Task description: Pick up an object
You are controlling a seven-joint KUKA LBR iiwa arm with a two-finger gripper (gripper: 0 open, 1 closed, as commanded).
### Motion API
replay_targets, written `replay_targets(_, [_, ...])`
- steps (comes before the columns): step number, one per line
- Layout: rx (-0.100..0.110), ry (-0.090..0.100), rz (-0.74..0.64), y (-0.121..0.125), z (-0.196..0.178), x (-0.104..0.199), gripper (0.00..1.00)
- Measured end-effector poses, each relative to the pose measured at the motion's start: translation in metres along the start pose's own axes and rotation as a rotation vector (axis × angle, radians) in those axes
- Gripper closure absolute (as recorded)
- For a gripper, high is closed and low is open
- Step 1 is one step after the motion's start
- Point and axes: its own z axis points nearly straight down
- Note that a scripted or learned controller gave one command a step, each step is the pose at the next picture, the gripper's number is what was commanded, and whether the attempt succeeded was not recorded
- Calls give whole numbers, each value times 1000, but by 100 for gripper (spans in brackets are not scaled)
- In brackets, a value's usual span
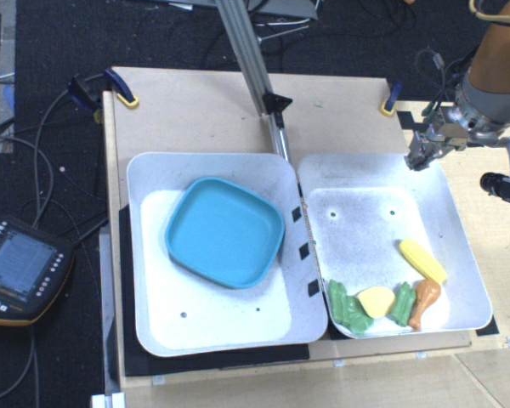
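Toys lie bunched in the near corner of the shallow white right-hand bin point(365, 219): a long yellow plastic corn-like piece point(422, 260), a pale yellow rounded piece point(376, 302), a leafy green plastic vegetable point(348, 307), a smaller green piece point(403, 303) and an orange drumstick-shaped toy point(423, 299). The dark claw point(422, 155) on the grey arm hangs over that bin's far right rim, well apart from all of them; from where I stand I cannot tell whether it is wide or narrow, and nothing shows in it. The shallow white left-hand bin point(153, 313) on the pale wooden tabletop point(195, 109) carries a square blue plastic plate point(225, 231). My worry is the crowding: the toys touch one another and sit against the sloping wall, so a descent could nudge a neighbour, pinch two at once, or catch the rim and close on nothing.
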Motion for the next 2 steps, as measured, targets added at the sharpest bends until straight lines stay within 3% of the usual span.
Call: replay_targets(2, [0,1,-3,-41,2,87,100])
